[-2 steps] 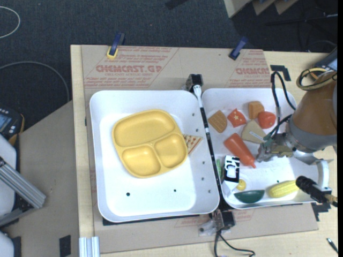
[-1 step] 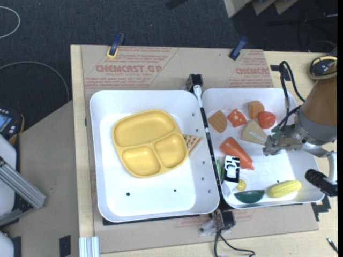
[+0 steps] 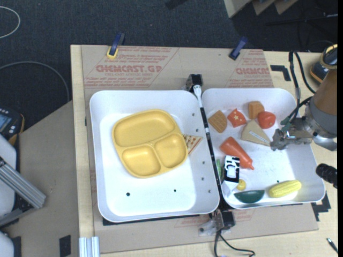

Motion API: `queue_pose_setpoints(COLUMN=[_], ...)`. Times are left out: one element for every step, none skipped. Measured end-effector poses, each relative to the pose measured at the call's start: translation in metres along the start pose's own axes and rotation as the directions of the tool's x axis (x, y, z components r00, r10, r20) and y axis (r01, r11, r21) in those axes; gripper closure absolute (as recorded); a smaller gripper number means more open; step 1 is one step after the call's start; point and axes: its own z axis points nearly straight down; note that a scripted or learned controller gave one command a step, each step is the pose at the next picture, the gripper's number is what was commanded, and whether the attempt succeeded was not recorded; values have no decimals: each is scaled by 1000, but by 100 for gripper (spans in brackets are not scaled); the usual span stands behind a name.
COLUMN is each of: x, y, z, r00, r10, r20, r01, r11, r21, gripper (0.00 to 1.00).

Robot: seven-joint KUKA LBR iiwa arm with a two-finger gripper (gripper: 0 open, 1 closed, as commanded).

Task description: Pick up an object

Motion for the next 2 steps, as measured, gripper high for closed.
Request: queue_pose_setpoints(x=[0, 52], y=[1, 0], z=[-31, -39], r00=[1000, 1000], r10=[0, -3], r20=[0, -3], r01=[0, 3], r11=[1000, 1000], r21=[0, 4], gripper=[100, 100])
